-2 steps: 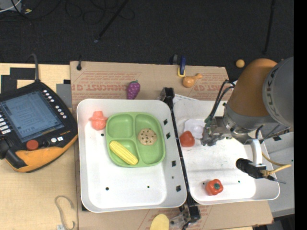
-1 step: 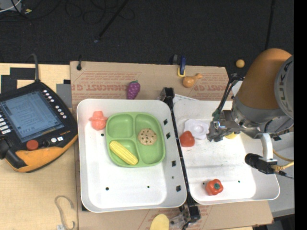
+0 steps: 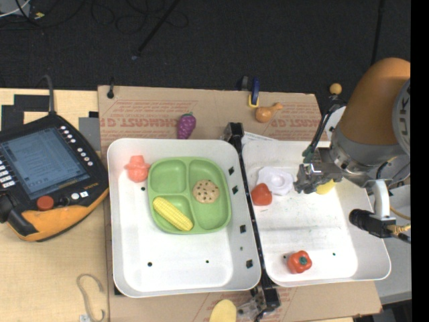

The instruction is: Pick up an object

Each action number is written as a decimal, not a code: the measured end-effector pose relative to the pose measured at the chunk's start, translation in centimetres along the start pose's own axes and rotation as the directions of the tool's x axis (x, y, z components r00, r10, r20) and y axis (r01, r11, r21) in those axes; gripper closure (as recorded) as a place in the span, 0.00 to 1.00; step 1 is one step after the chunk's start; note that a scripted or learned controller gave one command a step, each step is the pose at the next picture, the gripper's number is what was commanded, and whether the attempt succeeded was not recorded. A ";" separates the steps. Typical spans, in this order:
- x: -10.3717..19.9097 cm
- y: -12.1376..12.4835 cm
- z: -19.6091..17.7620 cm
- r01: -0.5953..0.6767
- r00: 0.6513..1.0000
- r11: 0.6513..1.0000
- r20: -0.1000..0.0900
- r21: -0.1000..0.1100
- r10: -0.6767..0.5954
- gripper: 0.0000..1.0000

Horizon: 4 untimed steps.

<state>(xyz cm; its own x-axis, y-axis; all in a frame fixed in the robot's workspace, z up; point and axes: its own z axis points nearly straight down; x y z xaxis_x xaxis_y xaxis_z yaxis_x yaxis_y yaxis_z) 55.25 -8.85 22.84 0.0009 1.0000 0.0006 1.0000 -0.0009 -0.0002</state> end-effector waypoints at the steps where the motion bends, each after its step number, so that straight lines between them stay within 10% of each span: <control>1: 5.7 0.4 1.1 0.004 1.000 1.000 -0.002 0.004 -0.004 1.00; 2: 11.4 0.2 -0.5 0.005 1.000 1.000 -0.002 0.001 -0.005 1.00; 4: 11.3 0.6 -0.6 -0.003 1.000 1.000 0.000 0.004 0.003 1.00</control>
